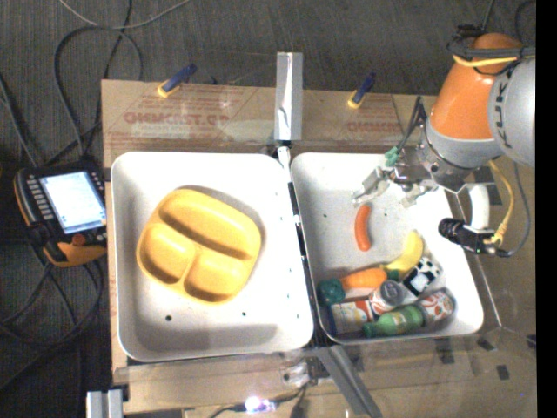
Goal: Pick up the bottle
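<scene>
so i'm at the approach: gripper (389,184) hangs spread and unladen at the right bin's (326,177) upper middle; green bottle (396,322) lies among clutter at lower right, so next i go down-frame to it

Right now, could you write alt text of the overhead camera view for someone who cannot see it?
A grey and orange robot arm's claw hangs open above the right white bin, where a green plastic bottle lies among toy food. The left white bin holds a yellow divided plastic tray.
</scene>
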`<state>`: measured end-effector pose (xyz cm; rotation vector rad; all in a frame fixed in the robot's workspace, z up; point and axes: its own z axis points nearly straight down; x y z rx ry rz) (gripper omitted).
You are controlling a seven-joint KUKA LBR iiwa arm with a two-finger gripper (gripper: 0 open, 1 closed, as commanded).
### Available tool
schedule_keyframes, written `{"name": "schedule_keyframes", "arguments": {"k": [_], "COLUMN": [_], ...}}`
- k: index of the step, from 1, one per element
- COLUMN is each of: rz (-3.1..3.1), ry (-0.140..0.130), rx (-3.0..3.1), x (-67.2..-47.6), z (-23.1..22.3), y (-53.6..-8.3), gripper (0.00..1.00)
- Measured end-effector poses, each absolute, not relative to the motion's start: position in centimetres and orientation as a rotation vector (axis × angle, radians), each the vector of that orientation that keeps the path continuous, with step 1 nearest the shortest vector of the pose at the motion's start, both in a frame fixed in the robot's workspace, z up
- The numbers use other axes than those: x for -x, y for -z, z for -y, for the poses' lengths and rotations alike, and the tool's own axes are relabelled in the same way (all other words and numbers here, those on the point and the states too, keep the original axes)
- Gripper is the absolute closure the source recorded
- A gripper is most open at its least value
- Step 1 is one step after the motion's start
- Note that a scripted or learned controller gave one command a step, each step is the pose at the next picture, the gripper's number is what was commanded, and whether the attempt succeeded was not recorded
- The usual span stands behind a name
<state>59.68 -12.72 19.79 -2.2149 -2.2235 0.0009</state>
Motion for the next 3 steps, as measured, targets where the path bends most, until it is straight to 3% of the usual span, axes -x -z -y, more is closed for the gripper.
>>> {"name": "schedule_keyframes", "arguments": {"k": [1,2,3], "rz": [2.211,2.189,2.425], "ry": [-0.006,0.006,-0.002], "rx": [2.230,2.267,1.999], "x": [-58.7,-56.4,-66.9], "z": [14.6,10.8,12.1], "y": [-15.2,-9.0,-12.2], "gripper": [0.00,0.00,0.00]}}
